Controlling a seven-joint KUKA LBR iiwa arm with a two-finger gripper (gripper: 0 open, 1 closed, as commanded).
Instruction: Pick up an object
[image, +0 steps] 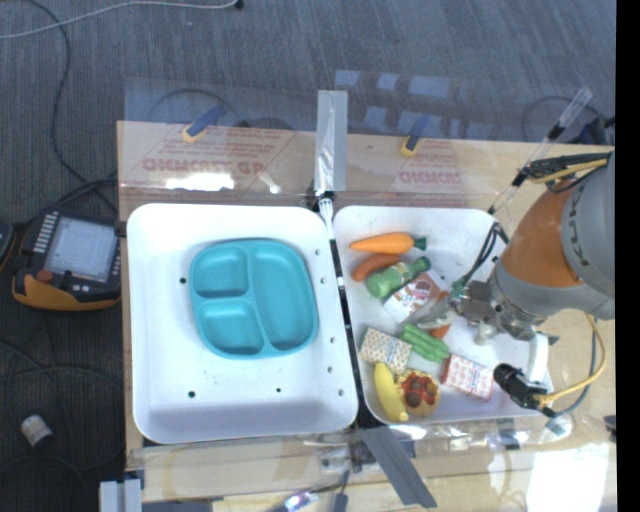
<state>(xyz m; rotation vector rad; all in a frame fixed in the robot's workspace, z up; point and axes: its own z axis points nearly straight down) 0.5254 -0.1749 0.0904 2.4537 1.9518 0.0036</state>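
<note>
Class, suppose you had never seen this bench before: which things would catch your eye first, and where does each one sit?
The turquoise divided plate stands out most, lying alone in the middle of the left bin. Next comes the colourful heap of toy food in the right bin: an orange carrot near its top, a yellow banana at its lower edge. The grey arm with its orange band reaches over that bin from the right.

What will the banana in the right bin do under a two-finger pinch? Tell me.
The banana looks like smooth, glossy toy plastic, so probably light, stiff and somewhat slippery. Its curved shape may twist between fingers. It lies against the bin's near wall beside other toys, which likely crowds the approach.
</note>
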